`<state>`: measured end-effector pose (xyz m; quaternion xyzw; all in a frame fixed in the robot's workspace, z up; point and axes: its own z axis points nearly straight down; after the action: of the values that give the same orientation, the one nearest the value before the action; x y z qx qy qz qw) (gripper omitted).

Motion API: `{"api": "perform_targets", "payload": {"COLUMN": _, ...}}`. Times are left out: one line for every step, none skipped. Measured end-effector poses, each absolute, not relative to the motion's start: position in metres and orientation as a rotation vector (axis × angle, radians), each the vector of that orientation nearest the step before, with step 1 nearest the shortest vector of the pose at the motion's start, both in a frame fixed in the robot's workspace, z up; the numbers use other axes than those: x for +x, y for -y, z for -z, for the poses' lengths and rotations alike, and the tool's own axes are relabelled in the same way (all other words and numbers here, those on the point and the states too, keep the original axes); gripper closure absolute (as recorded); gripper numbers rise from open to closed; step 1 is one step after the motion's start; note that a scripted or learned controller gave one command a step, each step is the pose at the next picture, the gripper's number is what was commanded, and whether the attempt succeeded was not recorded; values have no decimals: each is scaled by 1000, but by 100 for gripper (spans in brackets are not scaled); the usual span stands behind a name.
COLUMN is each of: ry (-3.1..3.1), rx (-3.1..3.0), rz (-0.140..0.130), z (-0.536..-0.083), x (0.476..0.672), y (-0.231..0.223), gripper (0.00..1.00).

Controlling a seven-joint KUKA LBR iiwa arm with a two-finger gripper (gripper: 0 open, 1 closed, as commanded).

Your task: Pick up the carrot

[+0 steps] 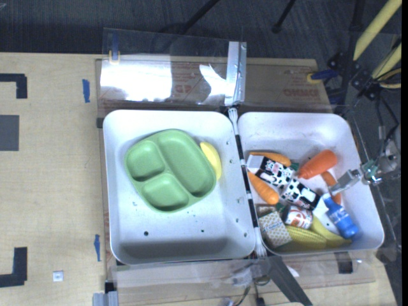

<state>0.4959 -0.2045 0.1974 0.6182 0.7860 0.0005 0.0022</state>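
Two bins [121, 132]: green plate [169, 169] left, carrot [262, 187] right.

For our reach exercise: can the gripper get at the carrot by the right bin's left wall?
Probably, though it looks tight. The carrot lies uncovered near the left wall of the bin, but the spotted toy crowds its other side, and the gripper hangs at the far side.

I see my grey metal two-finger gripper [349, 179] reaching in low from the right, tilted down leftward
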Motion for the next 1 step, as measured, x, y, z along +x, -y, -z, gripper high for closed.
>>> {"api": "perform_targets", "payload": {"ry": -2392, "rx": 2031, "rz": -1, "z": -177, "x": 522, "y": 220, "gripper": 0}}
